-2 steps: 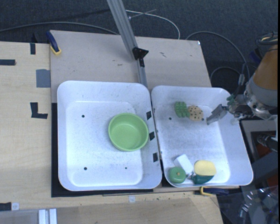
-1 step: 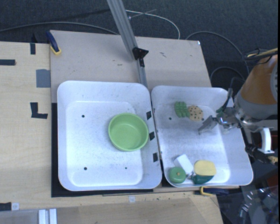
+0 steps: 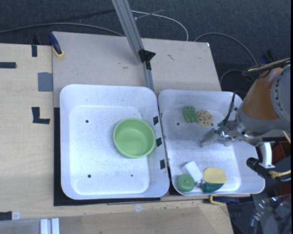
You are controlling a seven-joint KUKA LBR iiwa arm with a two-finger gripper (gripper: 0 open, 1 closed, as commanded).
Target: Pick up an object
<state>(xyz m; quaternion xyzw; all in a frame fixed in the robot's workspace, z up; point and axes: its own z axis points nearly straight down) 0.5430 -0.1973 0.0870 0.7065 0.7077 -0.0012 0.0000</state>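
My gripper (image 3: 211, 137) hangs low over the middle of the right bin (image 3: 173, 101), reaching in from the right on the grey arm with its orange band (image 3: 263, 101). Just up and left of it lie a small green ridged piece (image 3: 188, 113) and a tan dotted disc (image 3: 203, 117), both apart from the gripper. Along the bin's front edge sit a white block (image 3: 192, 169), a green round object (image 3: 185, 182) and a yellow object (image 3: 215, 174) resting on a teal piece (image 3: 212, 186). I see nothing held by the gripper.
The left bin (image 3: 78, 101) holds a light green bowl (image 3: 134, 137) near its right side. A grey pole (image 3: 129, 23) slants down to the ridge between the bins. Cables trail across the dark floor behind the bench.
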